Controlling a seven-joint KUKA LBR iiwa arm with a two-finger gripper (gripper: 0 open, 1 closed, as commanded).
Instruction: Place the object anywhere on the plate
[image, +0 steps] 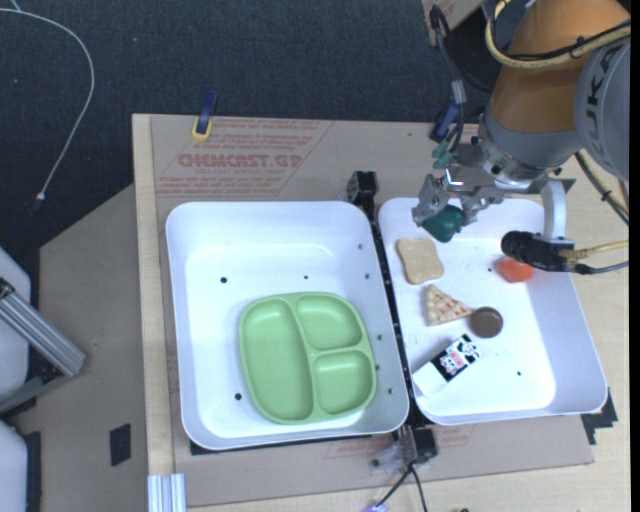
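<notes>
Two shallow white plastic bins are seen side by side on a brown cardboard-covered bench (250, 150). The left bin (200, 250) carries a light green plastic plate (305, 355) split into three compartments, set toward the near right part of the bin. The right bin (560, 370) carries a tan bread-slice-shaped toy (420, 260), a triangular pizza-slice toy (443, 305) just below it, a small round brown disc (486, 323) beside the pizza slice, a white carton-like block with black patches (450, 362) nearer the front, and an orange-red rounded piece (515, 270) partly covered by a black cylindrical part at the right. The grey arm with the orange band (540, 90) is reached in from the upper right, and the two-finger gripper (443, 215) is placed over the far left corner of the right bin, just above the bread slice. A dark teal-green small object (447, 223) is seen at the fingertips, seemingly pinched between the nearly closed fingers, though the contact is small and hard to read. This object is well apart from the plate, across the bin walls. A blue and yellow clip (204, 115) is fixed on the bench's far edge.
</notes>
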